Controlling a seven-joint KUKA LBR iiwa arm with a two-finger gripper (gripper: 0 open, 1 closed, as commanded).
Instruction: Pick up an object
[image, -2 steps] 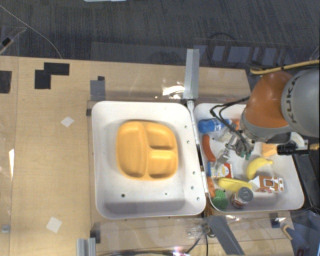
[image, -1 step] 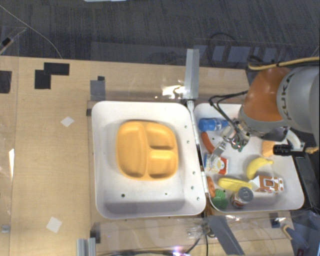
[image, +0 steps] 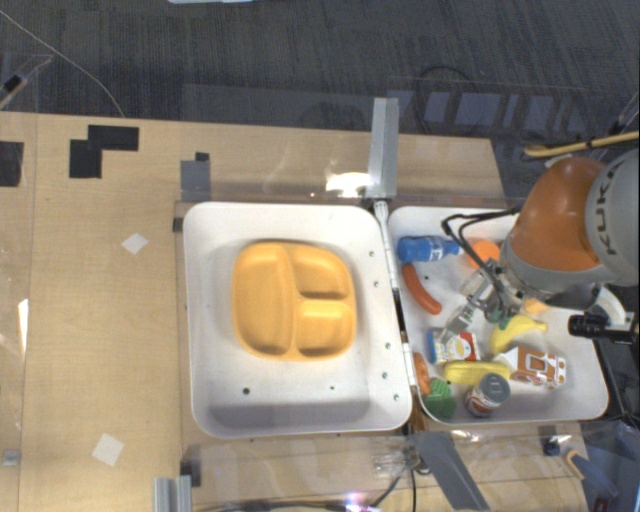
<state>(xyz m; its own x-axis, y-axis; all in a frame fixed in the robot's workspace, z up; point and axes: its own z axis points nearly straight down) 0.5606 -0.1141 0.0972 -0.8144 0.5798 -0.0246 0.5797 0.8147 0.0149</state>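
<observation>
The right bin (image: 592, 404) holds several small items. A blue bottle (image: 424, 248) lies at its far left, with a red sausage (image: 423, 290) just below it. A yellow banana (image: 522, 327) sits mid-bin. Near the front are a long yellow piece (image: 470, 372), a can (image: 487, 393) and a white carton (image: 541, 368). My gripper (image: 478, 305) hangs low over the middle of this bin, between the sausage and the banana, above a small white and red packet (image: 456, 347). Nothing is seen lifted in it.
The left bin (image: 215, 385) holds a yellow divided plate (image: 293, 298). A metal post (image: 384, 150) stands behind the divider between the bins. The arm's orange band (image: 560, 220) covers the right bin's far right part. A green item (image: 438, 403) lies at the front left corner.
</observation>
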